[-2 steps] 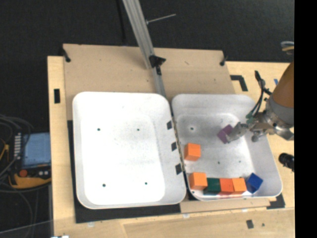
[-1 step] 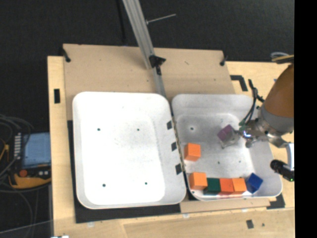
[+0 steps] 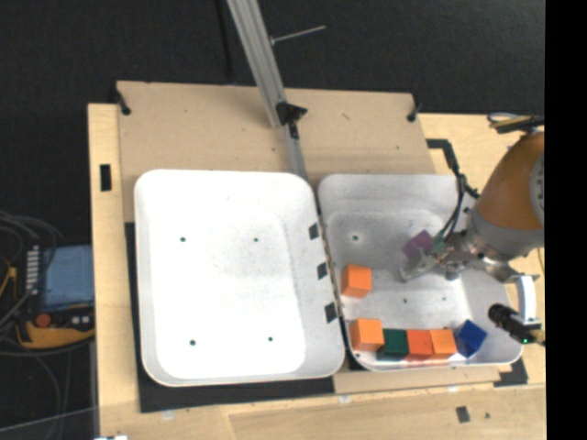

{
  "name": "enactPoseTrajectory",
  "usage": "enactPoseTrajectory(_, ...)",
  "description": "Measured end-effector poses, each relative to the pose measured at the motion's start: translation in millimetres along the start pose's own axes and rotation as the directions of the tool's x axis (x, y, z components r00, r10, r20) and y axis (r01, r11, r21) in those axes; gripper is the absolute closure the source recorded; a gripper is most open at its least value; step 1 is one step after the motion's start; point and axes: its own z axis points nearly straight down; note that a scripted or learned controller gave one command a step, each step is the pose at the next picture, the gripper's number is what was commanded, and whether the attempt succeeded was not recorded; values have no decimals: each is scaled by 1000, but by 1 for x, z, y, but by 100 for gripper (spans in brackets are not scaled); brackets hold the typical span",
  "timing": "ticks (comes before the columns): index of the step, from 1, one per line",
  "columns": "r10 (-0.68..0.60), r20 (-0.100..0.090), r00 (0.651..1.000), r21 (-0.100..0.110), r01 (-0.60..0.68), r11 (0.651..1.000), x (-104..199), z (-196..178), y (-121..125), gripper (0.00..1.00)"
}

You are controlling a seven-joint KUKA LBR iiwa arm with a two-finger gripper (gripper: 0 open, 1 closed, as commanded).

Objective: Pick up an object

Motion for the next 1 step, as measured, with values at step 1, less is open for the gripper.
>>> enactPoseTrajectory(1,5,-1,1000,-4,-5,1000,-1,-13,1,100)
